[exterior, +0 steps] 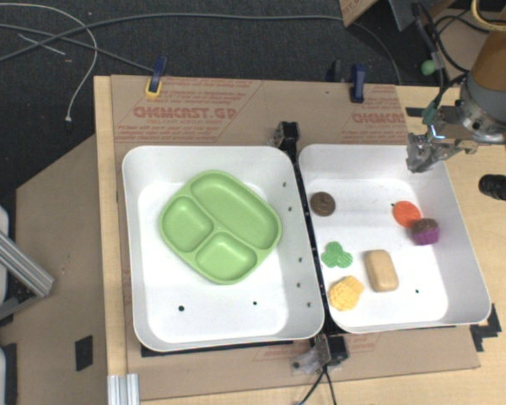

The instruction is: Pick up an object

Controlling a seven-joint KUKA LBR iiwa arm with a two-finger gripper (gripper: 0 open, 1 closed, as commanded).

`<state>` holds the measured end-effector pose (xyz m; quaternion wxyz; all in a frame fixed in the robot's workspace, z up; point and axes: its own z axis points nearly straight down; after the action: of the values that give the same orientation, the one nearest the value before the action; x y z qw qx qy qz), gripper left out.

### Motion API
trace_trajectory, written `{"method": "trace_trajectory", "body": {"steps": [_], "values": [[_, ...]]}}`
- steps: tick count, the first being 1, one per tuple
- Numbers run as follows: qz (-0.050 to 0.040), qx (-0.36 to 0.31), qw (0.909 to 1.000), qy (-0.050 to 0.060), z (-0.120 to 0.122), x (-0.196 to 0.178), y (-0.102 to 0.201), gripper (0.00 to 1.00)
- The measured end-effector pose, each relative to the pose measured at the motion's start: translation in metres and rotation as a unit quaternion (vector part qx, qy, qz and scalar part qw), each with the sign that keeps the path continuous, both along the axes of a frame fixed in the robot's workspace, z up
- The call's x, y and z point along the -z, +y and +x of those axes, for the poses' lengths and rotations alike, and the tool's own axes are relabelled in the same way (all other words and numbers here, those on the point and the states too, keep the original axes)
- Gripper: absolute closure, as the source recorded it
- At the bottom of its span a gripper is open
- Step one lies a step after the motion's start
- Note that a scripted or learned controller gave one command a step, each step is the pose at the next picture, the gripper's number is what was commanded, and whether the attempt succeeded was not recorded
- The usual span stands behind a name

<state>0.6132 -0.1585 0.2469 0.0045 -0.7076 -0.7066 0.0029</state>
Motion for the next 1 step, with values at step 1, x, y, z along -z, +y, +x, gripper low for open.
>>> {"method": "trace_trajectory", "body": {"steps": [1], "values": [[-0.0009,-0.001,1.0000,-0.005,0.0020,-0.0051,0.0001,0.00]]}}
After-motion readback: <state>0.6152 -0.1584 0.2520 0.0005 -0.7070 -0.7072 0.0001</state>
